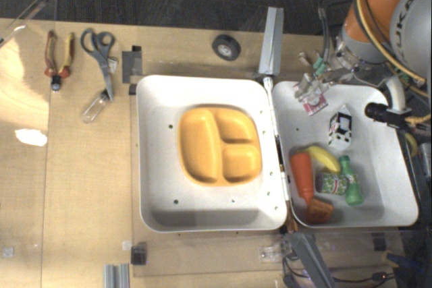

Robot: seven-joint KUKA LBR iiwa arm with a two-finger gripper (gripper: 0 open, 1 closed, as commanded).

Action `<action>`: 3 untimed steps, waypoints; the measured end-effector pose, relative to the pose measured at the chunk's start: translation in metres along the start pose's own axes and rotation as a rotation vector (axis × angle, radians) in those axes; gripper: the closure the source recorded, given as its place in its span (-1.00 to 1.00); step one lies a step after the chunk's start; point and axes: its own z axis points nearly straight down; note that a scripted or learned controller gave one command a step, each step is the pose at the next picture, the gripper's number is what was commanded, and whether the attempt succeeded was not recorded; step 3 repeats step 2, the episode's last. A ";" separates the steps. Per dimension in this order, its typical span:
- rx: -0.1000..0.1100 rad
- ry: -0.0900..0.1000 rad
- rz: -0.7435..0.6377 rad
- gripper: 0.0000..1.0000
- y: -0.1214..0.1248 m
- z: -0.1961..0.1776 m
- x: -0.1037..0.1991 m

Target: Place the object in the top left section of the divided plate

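The divided plate [220, 145] is showing a warm yellow-orange, sitting in a glossy white left bin [156, 145]. In the white right bin [398, 192], a carrot [302, 175] is glowing orange, a banana [324, 158] is showing yellow, a bottle [341, 183] is showing green with a patterned label, and a small toy [339, 128] is showing white with black patches. The tabletop [67, 179] is showing pale wood. The pliers [58, 56] are wearing red-and-yellow handles, the scissors [101, 57] grey ones, and the tape roll [227, 46] is showing black.

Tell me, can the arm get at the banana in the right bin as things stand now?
Probably yes. The banana lies on top in the right bin, uncovered from above. The carrot and green bottle sit close beside it, which may crowd the fingers.
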 end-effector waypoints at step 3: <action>-0.001 0.002 -0.218 -1.00 0.006 0.001 0.083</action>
